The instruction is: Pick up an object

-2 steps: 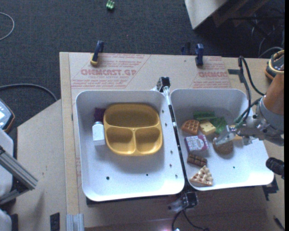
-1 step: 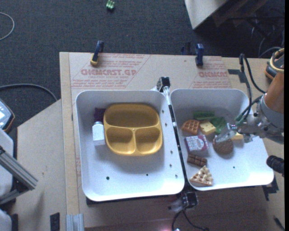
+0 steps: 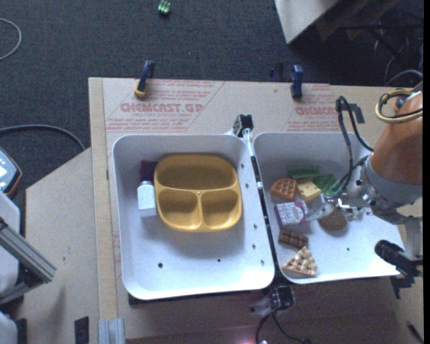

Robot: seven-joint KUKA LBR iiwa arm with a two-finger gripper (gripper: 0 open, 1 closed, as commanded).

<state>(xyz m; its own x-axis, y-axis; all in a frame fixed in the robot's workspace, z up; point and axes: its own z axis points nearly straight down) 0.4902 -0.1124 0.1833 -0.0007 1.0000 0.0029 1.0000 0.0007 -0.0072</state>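
Camera view puts my gripper low among the toy food, ready to grab, though I cannot tell its state.

**Hidden, cropped and unclear**

Arm cut off by the right edge, only wrist and orange band in frame. Gripper too blurred and tangled in cables to read. Brown round item partly covered by the gripper, kind unclear. Green items in the right bin half hidden behind the yellow block and cables. Dark purple object in the left bin tucked behind the yellow divided plate and small white bottle, shape not readable. Pink packet print too small to read. Tiny green thing on the floor too small to identify. Grey equipment cropped by the left edge.
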